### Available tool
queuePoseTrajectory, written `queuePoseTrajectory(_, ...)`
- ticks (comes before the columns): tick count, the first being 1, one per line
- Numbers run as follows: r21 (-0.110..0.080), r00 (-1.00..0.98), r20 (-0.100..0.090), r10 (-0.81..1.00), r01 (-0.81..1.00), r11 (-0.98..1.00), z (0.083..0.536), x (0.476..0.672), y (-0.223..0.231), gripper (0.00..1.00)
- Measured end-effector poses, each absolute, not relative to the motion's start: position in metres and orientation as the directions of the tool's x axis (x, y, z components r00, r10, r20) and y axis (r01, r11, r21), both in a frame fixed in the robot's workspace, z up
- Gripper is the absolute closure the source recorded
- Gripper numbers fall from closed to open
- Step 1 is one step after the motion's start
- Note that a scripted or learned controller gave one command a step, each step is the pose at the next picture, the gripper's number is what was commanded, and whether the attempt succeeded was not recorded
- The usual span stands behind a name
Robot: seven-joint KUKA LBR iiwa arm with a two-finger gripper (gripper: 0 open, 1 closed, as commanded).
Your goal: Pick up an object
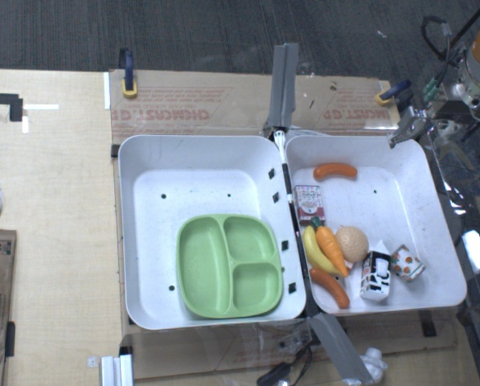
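The right bin (416, 215) holds several toy items. An orange sausage (335, 170) lies near its back. A red and white packet (308, 202) lies against the left wall. In front of the packet a banana (310, 249), a carrot (331, 248) and a beige ball (353, 242) lie bunched together. A second sausage (330, 289), a black and white carton (375, 277) and a small spotted carton (406, 264) sit along the front. My gripper (408, 127) hangs over the bin's back right corner, above the rim and apart from every item.
A green divided plate (229, 265) lies in the left bin (143, 215). A grey divider post (283, 87) rises between the bins at the back. Clamps (128, 83) hold the cardboard behind them. Cables and the arm (465, 79) crowd the upper right.
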State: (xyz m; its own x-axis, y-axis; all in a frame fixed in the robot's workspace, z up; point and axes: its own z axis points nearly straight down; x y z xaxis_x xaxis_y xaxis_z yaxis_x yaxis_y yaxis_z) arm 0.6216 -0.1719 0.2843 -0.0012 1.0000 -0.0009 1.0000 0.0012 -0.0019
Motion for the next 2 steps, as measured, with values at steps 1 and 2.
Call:
queuePoseTrajectory(1, -0.003, -0.167, 0.0, 0.986, 0.986, 0.167, 0.143, 0.658, -0.136, 0.0)
queuePoseTrajectory(2, 0.0, -0.201, -0.001, 0.98, 0.98, 0.201, 0.092, 0.659, -0.147, 0.0)
